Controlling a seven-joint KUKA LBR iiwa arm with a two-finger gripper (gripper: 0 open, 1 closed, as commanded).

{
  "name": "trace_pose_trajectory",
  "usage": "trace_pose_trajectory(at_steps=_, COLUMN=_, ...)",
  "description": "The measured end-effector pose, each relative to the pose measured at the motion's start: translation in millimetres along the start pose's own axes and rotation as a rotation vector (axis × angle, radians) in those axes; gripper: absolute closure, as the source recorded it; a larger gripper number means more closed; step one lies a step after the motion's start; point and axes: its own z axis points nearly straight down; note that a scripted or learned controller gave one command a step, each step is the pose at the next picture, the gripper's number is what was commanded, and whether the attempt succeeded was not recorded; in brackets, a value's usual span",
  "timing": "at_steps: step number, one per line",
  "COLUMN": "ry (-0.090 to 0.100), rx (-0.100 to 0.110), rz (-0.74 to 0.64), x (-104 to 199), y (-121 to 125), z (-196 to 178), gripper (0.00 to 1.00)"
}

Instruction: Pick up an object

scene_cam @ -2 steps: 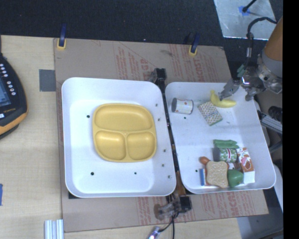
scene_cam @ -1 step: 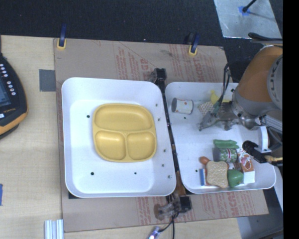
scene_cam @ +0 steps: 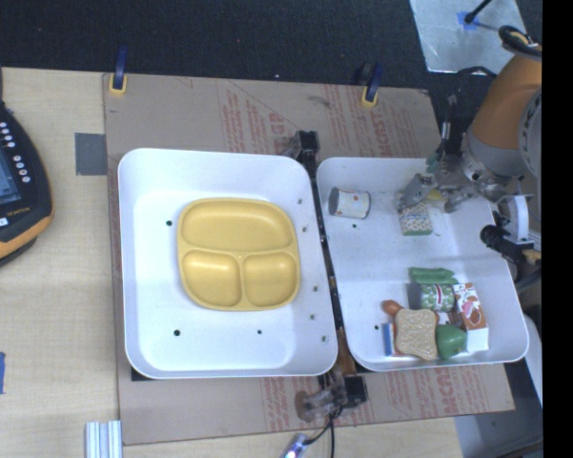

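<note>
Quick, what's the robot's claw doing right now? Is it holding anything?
Gripper: at the far end of the right bin, above a small speckled block; open or shut cannot be told, and nothing is seen held.

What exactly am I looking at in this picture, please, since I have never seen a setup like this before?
This is one camera fixed above a workbench, looking down at a slant. The grey and orange shape at the right edge is a robot arm; its gripper, a two-finger clamp, hangs over the far end of the right bin. I cannot tell whether it holds anything.

Two shallow white bins sit side by side. The left bin holds a yellow divided plate. The right bin holds a small checked item just beneath the gripper, a small grey cylinder, and a heap of toy food at its near end, including a slice of bread. The handheld controller lies at the left of the bench.
</note>
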Motion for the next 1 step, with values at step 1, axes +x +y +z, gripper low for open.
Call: trace_pose_trajectory(at_steps=1, ry=0.000, rx=0.002, rz=-0.002, x=34.0, y=-128.5, z=0.9, gripper=0.00)
